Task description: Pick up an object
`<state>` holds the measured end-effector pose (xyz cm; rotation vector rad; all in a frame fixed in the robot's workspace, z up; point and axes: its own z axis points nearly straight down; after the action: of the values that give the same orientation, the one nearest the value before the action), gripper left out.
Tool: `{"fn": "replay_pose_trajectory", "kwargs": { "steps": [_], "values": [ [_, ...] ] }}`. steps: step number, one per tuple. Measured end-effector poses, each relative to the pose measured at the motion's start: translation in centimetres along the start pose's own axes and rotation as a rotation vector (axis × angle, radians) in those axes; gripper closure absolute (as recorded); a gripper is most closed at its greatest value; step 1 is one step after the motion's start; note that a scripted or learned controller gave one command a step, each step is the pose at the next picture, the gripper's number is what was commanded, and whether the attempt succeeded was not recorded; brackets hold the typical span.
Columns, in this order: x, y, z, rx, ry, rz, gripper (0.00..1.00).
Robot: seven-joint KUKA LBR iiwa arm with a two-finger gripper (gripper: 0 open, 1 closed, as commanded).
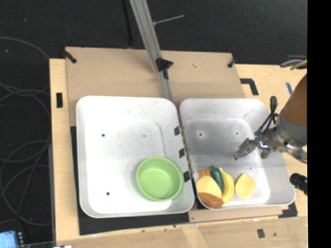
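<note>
While the claw [247, 149] hovers, fruit [223, 186] lies below.

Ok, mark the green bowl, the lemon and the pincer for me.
green bowl [159, 178], camera view, on its inner floor, in the left bin.
lemon [245, 186], camera view, middle of its yellow skin, in the right bin.
pincer [245, 150], camera view, at its fingertips over the right bin.
</note>
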<state>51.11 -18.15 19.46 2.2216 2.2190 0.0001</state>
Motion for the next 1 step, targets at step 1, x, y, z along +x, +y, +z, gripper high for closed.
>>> {"fn": "replay_pose_trajectory", "kwargs": {
  "steps": [1],
  "values": [
    [0.32,-0.11,5.9,0.0,0.001,0.0,0.0]
  ]
}}
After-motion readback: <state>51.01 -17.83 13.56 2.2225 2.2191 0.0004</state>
